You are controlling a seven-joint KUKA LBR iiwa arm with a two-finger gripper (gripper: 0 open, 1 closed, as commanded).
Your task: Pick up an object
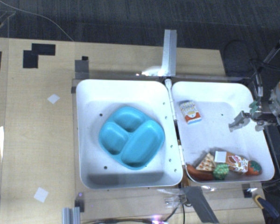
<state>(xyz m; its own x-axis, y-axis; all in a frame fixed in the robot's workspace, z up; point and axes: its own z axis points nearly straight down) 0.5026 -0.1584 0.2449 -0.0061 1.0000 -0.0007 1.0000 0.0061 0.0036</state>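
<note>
My gripper (pixel 248 122) hangs over the right side of the right bin (pixel 214 94), open with nothing between its fingers. A small white and orange box (pixel 189 111) lies near the bin's left wall, well to the left of the gripper. Along the bin's front wall sits a cluster of toy food: a waffle piece (pixel 205 163), a green broccoli (pixel 220 171), a printed orange packet (pixel 236 163) and a red sausage (pixel 197 173). The cluster is below and left of the gripper, apart from it.
A blue divided plate (pixel 131 136) fills the middle of the left bin (pixel 91 101). A metal post (pixel 170 52) stands behind the seam between the bins. Cables run along the right edge near the arm.
</note>
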